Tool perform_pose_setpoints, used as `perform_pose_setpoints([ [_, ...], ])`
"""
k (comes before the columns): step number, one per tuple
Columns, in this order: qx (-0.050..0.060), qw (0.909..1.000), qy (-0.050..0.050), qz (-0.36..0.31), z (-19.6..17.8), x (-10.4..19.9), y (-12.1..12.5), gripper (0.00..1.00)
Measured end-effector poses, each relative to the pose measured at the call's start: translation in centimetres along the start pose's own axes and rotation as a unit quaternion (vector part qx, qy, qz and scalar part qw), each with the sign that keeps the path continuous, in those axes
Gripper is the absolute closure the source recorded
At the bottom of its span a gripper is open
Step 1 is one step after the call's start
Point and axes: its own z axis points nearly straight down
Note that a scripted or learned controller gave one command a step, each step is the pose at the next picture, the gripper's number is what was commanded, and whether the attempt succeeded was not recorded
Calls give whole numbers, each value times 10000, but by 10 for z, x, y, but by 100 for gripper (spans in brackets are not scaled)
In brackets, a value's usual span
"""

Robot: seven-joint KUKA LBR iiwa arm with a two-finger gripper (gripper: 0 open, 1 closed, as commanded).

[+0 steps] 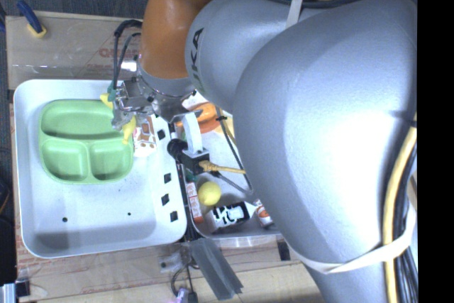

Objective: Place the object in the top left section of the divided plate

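Grey, broad-bodied robot arm (pixel 312 117) with an orange band (pixel 167 32) above the wrist: enters from the right, fills most of the right half of the view, and reaches left and downward so that its wrist hangs over the seam between the two bins.

Tool (pixel 124 113): metal, at the arm's tip, poised over the right edge of the green plate; black cables (pixel 124 46) loop beside the wrist. Whether it is apart or together cannot be told. A small yellow item (pixel 129 130) shows just at the tool, against the plate's right rim; whether it is gripped cannot be told.

Green divided plastic plate (pixel 78 145): one long section at the top, two smaller sections below; lies in the upper part of the left white shallow bin (pixel 85 223).

Right white bin (pixel 234 238): largely hidden under the arm. Visible contents: a yellow ball (pixel 209 194), a black-and-white small container (pixel 230 215) just below it, an orange object (pixel 202 117) partly under the arm, and a thin yellow-handled stick-like tool (pixel 220 168).

Pale wooden counter (pixel 64 39): carries both bins; a blue-and-yellow clamp (pixel 30 18) sits at its far left corner.
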Motion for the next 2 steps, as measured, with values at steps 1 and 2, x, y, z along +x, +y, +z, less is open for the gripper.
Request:
perform_pose_setpoints([
  [1, 0, 10000, 1, -3, 0, 0, 0, 0],
  [2, 24, 10000, -4, -41, -7, 1, 0, 100],
])
